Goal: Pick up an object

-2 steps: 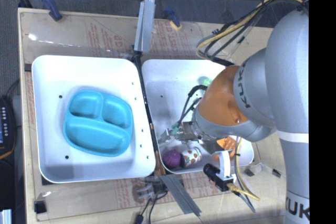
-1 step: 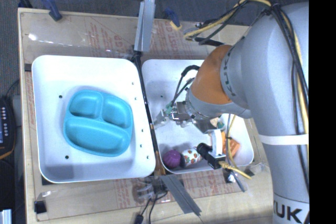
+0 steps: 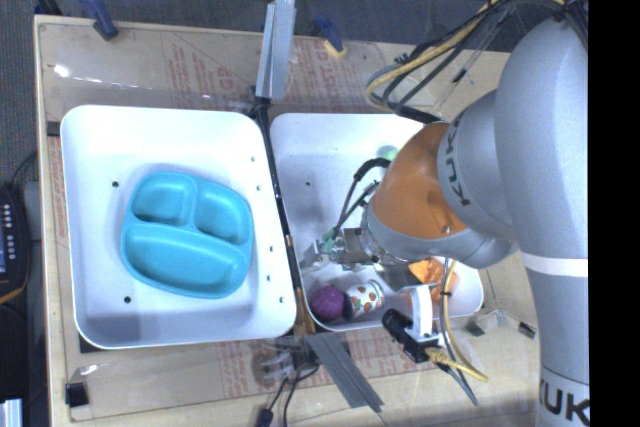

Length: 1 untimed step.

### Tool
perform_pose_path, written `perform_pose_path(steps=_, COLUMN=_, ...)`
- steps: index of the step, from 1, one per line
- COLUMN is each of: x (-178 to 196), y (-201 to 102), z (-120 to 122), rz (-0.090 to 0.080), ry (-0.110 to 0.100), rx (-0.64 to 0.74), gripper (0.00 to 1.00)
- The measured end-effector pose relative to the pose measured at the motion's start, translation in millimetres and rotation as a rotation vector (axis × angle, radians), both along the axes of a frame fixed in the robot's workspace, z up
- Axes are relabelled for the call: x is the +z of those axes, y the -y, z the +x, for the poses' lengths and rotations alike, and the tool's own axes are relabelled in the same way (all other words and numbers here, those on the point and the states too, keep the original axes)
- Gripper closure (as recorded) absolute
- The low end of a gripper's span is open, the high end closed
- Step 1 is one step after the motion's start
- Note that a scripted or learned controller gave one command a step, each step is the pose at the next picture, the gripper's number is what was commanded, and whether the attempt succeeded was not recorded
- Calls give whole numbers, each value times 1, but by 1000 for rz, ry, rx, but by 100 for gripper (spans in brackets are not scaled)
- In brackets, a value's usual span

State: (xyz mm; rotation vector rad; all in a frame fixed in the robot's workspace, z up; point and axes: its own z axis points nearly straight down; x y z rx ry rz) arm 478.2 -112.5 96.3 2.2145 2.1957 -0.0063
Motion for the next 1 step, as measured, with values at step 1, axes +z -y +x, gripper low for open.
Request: perform_pose_path(steps=1, x=-4, y=4, z=34, rz=13, ry=-12, rx=7, gripper=0)
